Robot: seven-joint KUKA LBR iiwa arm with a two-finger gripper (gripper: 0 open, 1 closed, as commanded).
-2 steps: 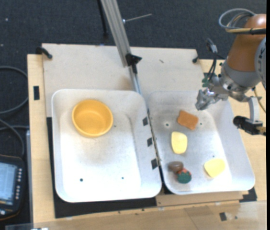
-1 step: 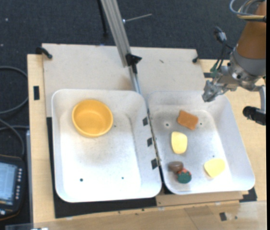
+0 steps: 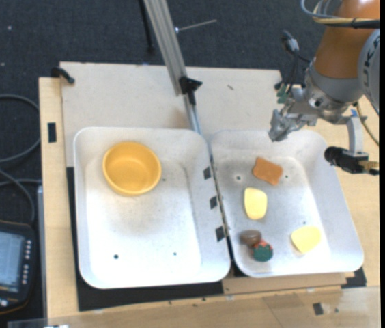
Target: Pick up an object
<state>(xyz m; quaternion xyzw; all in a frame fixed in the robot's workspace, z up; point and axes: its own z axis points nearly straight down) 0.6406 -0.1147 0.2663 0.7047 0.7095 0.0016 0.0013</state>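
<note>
Hand (image 3: 279,130) hovering over right bin's (image 3: 329,203) far rim, grip state impossible to tell; orange block (image 3: 268,171) lying nearest, just below; advising straight descent, centring over block, avoiding bin wall

a grey metal rail (image 3: 167,36) is slanting down from the top edge toward the seam between the bins. a pendant with a lit screen (image 3: 0,265) is lying on the dark floor at lower left, and black cables (image 3: 5,139) are looping above it
</note>
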